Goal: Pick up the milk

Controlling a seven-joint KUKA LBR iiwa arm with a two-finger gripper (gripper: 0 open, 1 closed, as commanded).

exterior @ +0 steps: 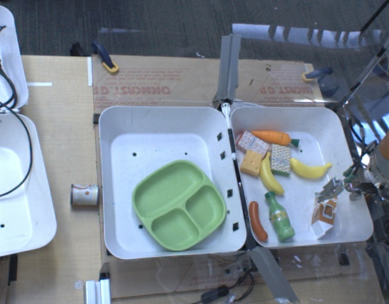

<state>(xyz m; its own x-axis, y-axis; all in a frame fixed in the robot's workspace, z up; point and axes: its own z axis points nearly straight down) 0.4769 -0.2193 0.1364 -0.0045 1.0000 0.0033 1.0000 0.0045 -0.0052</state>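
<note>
The milk is a small white carton with orange print, lying tilted against the right wall of the right bin, near its front corner. My gripper reaches in from the right edge and hovers just above and behind the carton, close to its top. Whether it touches the carton I cannot tell.
The right bin also holds a carrot, a pink block, a cheese wedge, a cracker, two bananas, a green bottle and a sausage. A green divided plate lies in the left bin.
</note>
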